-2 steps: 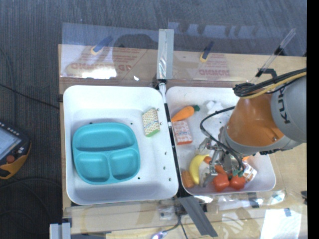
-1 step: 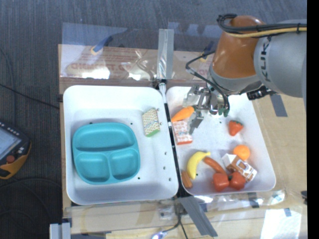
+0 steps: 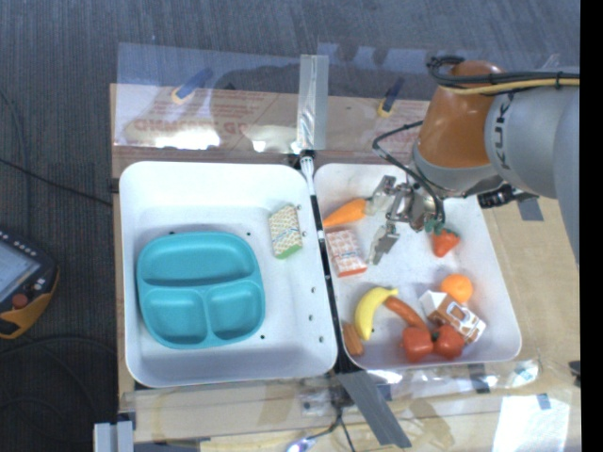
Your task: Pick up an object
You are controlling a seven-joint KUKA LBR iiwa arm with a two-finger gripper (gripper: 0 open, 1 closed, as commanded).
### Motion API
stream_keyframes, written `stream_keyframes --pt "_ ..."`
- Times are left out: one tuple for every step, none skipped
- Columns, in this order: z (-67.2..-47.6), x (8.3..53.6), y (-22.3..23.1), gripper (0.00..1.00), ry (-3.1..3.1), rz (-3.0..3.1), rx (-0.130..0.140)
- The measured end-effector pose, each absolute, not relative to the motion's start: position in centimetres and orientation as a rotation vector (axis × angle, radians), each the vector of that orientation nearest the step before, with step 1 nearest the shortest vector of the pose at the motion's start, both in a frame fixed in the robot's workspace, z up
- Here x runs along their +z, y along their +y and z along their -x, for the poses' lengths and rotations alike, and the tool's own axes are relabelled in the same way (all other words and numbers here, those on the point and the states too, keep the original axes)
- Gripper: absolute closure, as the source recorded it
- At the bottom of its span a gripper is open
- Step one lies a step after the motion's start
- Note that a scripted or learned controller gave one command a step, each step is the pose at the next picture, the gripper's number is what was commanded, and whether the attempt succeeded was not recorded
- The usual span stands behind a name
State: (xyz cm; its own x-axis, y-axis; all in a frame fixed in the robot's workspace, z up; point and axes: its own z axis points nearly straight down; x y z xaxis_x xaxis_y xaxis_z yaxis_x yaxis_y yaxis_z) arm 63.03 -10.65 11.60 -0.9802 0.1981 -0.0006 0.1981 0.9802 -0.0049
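The bench (image 3: 556, 281) is a pale wooden surface with a strip of clear plastic sheeting (image 3: 226, 121) along its far side. Two shallow white bins sit directly on it, touching side by side: the left bin (image 3: 132, 281) and the right bin (image 3: 495, 281). Two blue-and-yellow clamps (image 3: 191, 85) (image 3: 390, 97) sit at the far edge.

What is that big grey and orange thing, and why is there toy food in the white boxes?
That is a robot arm, seen by one camera looking down from above. It reaches in from the right. At its end is a pincer for picking things up. It hangs over the right bin, open, with nothing between its fingers. That bin holds toy food: a carrot, a banana, an orange, a strawberry and a small packet. The left bin holds a blue tray and a sponge.
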Motion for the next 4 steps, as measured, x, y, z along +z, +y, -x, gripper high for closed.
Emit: stream_keyframes --pt "-60.0 9.1 -9.7 0.0 3.119 -0.216 -0.009" --pt "-53.8 9.1 -13.2 0.0 3.109 -0.324 -0.004" --pt "-49.0 9.2 -12.9 0.0 3.1 -0.365 -0.007" --pt "-56.9 9.1 -10.1 0.0 3.052 -0.681 0.0"
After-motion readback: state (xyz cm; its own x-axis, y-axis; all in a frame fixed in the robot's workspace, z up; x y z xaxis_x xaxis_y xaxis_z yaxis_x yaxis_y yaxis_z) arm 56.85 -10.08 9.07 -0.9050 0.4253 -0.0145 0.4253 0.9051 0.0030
